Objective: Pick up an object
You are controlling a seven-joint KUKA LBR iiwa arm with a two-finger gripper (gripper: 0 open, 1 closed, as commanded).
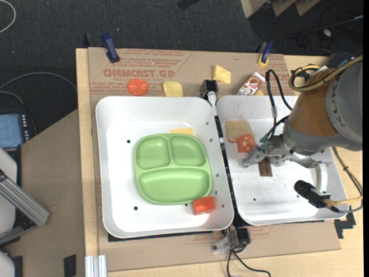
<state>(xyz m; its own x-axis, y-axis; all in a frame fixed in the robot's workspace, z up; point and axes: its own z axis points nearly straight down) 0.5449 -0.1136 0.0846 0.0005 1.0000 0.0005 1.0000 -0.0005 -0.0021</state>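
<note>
Arm bent low into the right bin, gripper beside the red block, finger state unclear.

Red block and tan slab (touching) in right bin, small brown piece nearby.

Bench under two white bins

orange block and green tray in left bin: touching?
Touching. The camera view shows the orange block pressed against the lower right rim of the green tray, with no white bin floor visible between them.
</note>
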